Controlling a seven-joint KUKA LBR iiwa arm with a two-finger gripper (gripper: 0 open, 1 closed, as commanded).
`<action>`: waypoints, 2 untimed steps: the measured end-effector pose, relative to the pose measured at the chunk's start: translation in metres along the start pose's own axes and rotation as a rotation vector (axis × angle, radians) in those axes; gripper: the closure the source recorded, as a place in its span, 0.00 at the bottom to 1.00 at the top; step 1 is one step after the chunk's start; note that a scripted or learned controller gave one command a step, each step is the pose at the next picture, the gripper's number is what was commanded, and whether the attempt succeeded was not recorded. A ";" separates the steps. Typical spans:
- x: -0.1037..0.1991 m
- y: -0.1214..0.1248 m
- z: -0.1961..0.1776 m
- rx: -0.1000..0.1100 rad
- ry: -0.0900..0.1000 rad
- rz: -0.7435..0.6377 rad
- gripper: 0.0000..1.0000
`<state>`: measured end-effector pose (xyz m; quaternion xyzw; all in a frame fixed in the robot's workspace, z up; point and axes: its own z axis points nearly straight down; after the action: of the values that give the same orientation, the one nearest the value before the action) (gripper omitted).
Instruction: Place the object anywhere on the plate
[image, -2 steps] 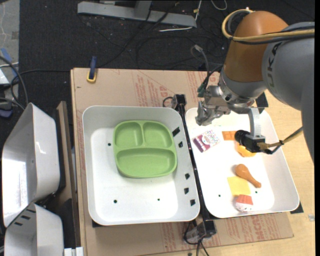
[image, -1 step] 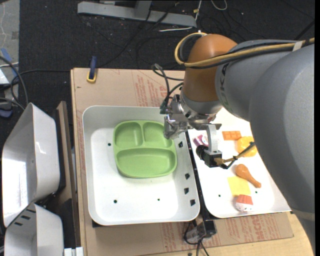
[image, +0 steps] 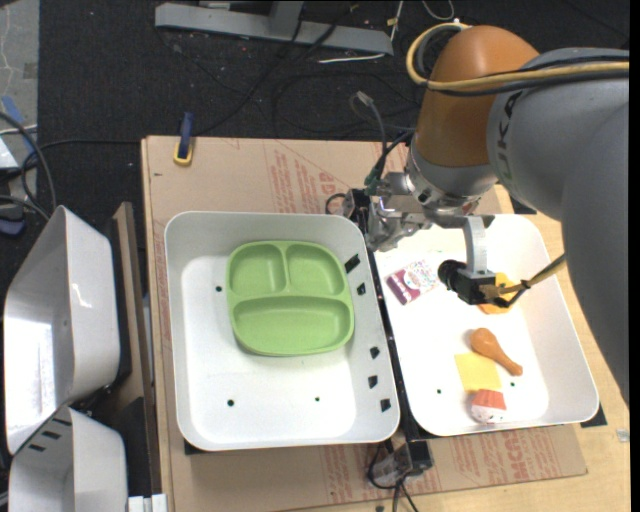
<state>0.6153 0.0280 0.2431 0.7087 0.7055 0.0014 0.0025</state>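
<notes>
Green plate (image: 290, 298) sits in the left bin (image: 200, 400). Pink packet (image: 412, 281), orange drumstick (image: 495, 348) and yellow block (image: 477, 372) lie in the right bin (image: 560, 390). End effector (image: 392, 220) hovers at that bin's far-left corner, its opening impossible to tell. Grasp and placement not yet done.

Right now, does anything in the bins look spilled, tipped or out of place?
Nothing stands out. The plate lies flat in the left bin, nothing on it. The packet, drumstick, yellow block and pink-white piece all lie inside the right bin. The gripper hangs over that bin's far corner beside the left bin.
</notes>
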 end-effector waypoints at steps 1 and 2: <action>0.025 -0.004 -0.002 0.005 0.002 -0.009 1.00; -0.033 0.016 -0.036 0.001 -0.001 0.001 1.00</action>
<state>0.6310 -0.0046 0.2797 0.7090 0.7052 0.0008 0.0023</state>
